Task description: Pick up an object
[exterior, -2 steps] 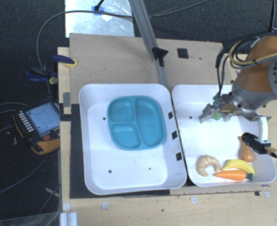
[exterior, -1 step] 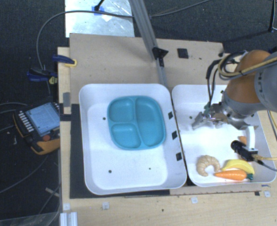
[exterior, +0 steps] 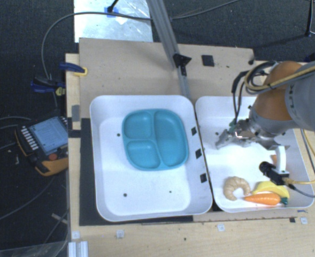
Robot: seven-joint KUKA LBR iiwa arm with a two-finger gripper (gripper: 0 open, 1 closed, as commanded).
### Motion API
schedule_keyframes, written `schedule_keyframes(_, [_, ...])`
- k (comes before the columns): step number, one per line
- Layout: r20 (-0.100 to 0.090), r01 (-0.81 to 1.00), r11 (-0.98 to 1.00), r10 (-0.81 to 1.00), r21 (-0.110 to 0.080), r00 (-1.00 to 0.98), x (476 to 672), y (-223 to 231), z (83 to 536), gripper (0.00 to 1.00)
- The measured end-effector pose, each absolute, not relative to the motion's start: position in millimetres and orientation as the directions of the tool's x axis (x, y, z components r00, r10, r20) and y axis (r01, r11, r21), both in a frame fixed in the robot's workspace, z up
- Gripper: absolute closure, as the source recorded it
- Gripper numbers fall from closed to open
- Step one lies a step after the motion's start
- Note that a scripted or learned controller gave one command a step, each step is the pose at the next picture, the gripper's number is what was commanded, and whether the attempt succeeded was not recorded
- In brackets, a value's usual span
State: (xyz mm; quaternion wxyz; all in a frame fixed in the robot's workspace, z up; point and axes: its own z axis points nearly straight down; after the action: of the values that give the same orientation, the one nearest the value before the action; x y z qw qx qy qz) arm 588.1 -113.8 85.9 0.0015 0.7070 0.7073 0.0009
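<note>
My tool [exterior: 225,138] looks spread and empty, I think; the croissant [exterior: 237,186] and carrot [exterior: 263,199] lie below it, toward the right bin's [exterior: 210,111] near edge.

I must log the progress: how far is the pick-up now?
Done: nothing looks lifted. In hand: the gripper hangs over the right bin, apart from the toys. Left: croissant, carrot and banana lie at its near edge.
</note>
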Motion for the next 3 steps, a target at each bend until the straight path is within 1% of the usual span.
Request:
schedule_keyframes(1, [-0.002, 1.0, 0.0, 1.0, 0.011, 0.0, 590.3, -114.0, 99.0, 1.0])
schedule_keyframes(2, [-0.001, 1.0, 0.004, 1.0, 0.007, -0.004, 600.0, -117.6, 147.1, 1.0])
schedule_keyframes(3, [-0.001, 1.0, 0.005, 1.0, 0.007, -0.005, 604.2, -123.4, 192.9, 1.0])
